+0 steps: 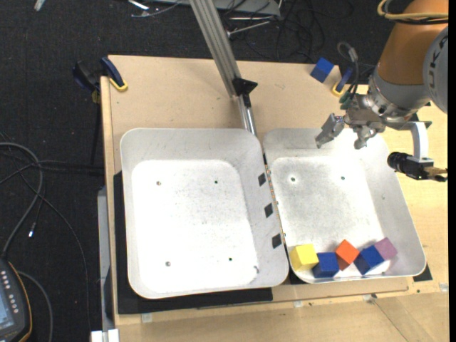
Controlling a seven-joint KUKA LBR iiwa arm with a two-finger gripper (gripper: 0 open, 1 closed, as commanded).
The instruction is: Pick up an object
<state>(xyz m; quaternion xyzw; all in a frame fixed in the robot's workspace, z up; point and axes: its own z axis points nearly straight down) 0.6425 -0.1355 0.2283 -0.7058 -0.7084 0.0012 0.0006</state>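
The hand, fingers spread and empty, hovers at the right bin's twelve o'clock; better reach toward six o'clock, squarely over the orange cube.

two shallow white plastic bins, speckled with dark flecks, on a tan wooden bench. in the right bin's near corner: a yellow cube, a dark blue cube, an orange cube, another blue cube, a pale purple cube. farther back, a lone blue block on the tan. grey metal gripper under an orange wrist band. black speckled floor.
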